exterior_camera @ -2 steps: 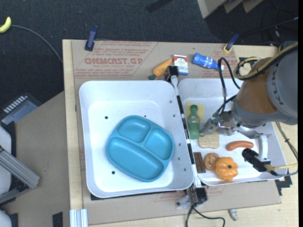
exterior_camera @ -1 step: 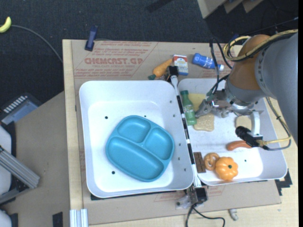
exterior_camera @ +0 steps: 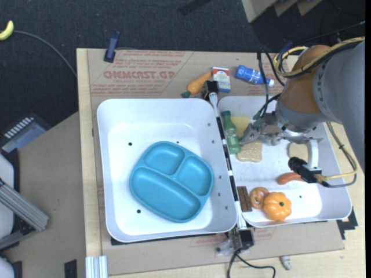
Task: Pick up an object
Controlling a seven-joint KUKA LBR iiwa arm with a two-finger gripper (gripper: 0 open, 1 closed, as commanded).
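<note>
Right now the robot arm (exterior_camera: 324, 86) leans over the right bin (exterior_camera: 333, 204), at the right of the frame. Its pincer (exterior_camera: 258, 133) hangs low over a tan, bread-like piece (exterior_camera: 251, 152) and just beside a green bottle (exterior_camera: 230, 133). How wide the pincer is open cannot be told, and nothing shows in its grip. The picking step looks just begun. Next it likely needs to drop onto one toy and squeeze. An orange pumpkin (exterior_camera: 276, 205) sits lower down. The left bin (exterior_camera: 116, 132) holds a blue plate (exterior_camera: 171, 181). Both bins rest on a cardboard-topped tabletop (exterior_camera: 139, 74), with dark floor (exterior_camera: 58, 16) around.
</note>
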